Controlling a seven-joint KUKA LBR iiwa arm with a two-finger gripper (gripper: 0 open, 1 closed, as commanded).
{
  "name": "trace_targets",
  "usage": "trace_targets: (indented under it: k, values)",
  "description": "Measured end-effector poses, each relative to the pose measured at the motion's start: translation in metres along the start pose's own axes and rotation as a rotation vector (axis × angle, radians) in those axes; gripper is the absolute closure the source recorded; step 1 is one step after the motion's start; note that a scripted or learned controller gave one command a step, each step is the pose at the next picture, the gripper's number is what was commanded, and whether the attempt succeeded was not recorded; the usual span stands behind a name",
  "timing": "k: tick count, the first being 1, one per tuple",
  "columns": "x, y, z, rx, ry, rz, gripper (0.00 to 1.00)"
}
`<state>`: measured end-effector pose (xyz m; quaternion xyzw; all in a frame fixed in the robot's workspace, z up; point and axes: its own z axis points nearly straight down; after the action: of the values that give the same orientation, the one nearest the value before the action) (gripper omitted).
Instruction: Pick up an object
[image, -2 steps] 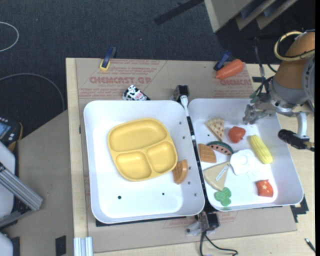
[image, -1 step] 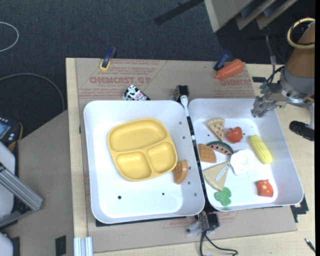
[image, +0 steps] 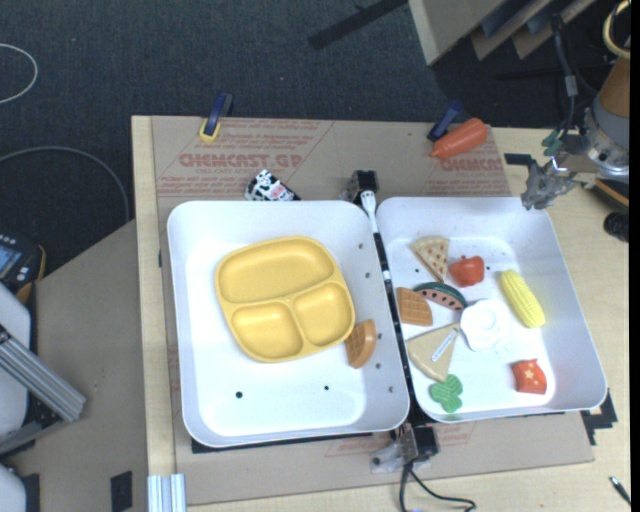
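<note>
My gripper (image: 541, 191) hangs at the far right corner of the right bin (image: 570, 262), above its rim and apart from every object. In this bin lie a pizza slice (image: 432, 255), a red tomato (image: 467, 270), a watermelon slice (image: 441, 295), a brown toast piece (image: 412, 307), a yellow corn cob (image: 522, 298), a white cup (image: 480, 325), a sandwich wedge (image: 431, 352), a green broccoli (image: 447, 392) and a small red piece (image: 529, 376). The left bin (image: 190, 300) holds a yellow divided plate (image: 284, 297) and a brown bread roll (image: 361, 343).
An orange clamp (image: 460, 138) and a blue and yellow clamp (image: 213, 118) grip the board's far edge. A black and white item (image: 268, 187) lies behind the left bin. A black bracket (image: 365, 186) sits where the bins meet at the back.
</note>
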<state>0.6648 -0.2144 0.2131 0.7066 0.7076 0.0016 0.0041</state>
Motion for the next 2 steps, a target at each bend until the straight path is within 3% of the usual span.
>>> trace_targets:
  k: [1,2]
  values:
    - [0.000,0.001,-0.013,0.002,0.001,0.000,1.00]
    - [0.054,-0.025,-0.007,0.011,0.006,-0.003,1.00]
